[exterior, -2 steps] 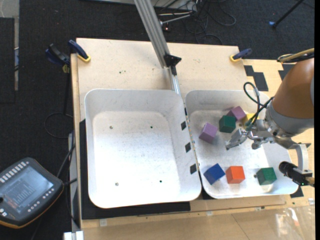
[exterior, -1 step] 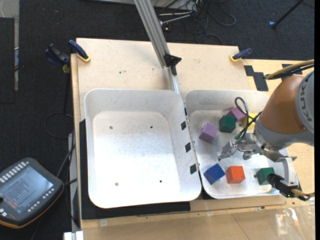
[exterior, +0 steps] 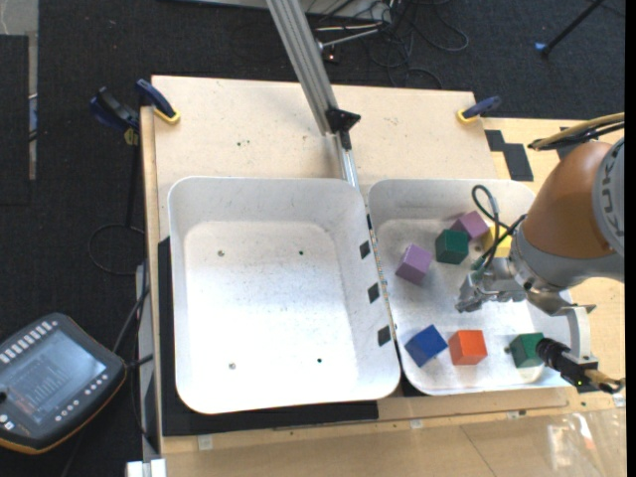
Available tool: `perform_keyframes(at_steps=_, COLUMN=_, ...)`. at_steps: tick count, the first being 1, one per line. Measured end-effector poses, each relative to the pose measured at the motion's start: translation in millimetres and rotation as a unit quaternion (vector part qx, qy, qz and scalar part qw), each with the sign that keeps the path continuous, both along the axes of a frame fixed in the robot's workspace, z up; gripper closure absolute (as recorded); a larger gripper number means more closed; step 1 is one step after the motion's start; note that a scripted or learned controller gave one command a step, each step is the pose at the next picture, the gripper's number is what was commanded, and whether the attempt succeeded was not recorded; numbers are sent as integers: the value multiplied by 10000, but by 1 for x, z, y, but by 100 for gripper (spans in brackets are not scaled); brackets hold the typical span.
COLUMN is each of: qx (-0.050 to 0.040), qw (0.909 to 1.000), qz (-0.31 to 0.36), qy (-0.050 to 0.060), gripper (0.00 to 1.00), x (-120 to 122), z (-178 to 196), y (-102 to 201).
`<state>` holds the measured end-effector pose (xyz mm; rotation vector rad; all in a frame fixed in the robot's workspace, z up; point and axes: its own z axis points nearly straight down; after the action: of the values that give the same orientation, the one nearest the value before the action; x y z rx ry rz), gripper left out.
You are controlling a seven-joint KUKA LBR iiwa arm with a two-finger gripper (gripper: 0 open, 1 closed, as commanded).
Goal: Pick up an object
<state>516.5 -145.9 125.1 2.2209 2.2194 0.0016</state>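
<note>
The gripper (exterior: 475, 296) hung in the right bin (exterior: 397, 207), jaw state impossible to tell, nothing visibly held. Nearest lay the orange cube (exterior: 468, 347); a good grasp would centre over it, clear of the blue cube (exterior: 426, 345).

Both shallow bins are white, the left bin (exterior: 199, 266) speckled with a few small dark dots and the right bin (exterior: 397, 217) carrying small black marks along its left wall, and they sit on a pale beige bench (exterior: 258, 127). Inside the right bin lie a light purple cube (exterior: 414, 263), a dark green cube (exterior: 451, 245), a mauve cube (exterior: 473, 226), a blue cube (exterior: 426, 345), an orange cube (exterior: 468, 347) and a green block (exterior: 526, 349). The arm (exterior: 571, 217) is grey with an orange band, and two clamps (exterior: 479, 109) at the bench's far corners are blue with yellow tips.
</note>
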Motion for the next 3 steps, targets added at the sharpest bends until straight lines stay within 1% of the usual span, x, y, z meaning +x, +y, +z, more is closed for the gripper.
perform_keyframes(at_steps=1, qx=-7, qw=10000, qz=17, qy=-21, gripper=100, x=11, z=49, y=-1)
perform_keyframes(at_steps=2, qx=-9, qw=10000, qz=18, qy=-23, gripper=100, x=13, z=92, y=-2)
perform_keyframes(at_steps=3, qx=11, qw=10000, qz=45, qy=0, gripper=100, x=29, z=87, y=58)
